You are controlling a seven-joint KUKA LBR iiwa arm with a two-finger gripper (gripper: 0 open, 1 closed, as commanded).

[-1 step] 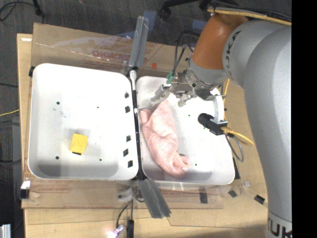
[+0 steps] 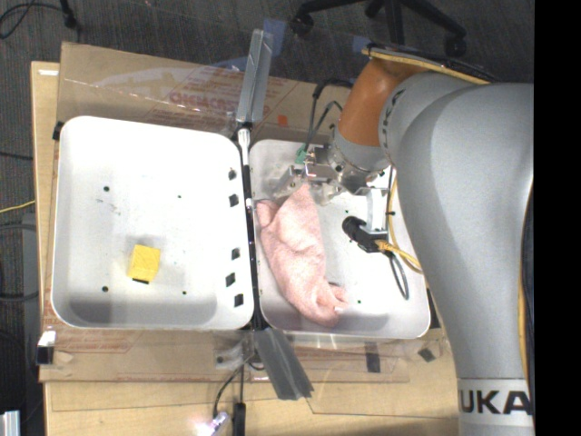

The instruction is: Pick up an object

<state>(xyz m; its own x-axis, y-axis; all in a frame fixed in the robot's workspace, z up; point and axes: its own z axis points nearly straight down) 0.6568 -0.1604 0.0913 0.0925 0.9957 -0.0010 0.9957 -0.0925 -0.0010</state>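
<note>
- While the pink cloth (image 2: 298, 260) lies slack on the floor of the right bin (image 2: 408, 309), nothing looks lifted — by my read the pick is not done.
- Yellow block (image 2: 144, 262) sits alone in the left bin (image 2: 136, 143), well apart.
- Arm bends down over the right bin; gripper (image 2: 313, 173) sits at the cloth's upper end — whether it grips, cannot tell.

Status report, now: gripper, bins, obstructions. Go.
Gripper down at the right bin's far end, over the pink cloth's top edge. Grasp unconfirmed. Yellow block alone in the left bin. Nothing in the way.
</note>
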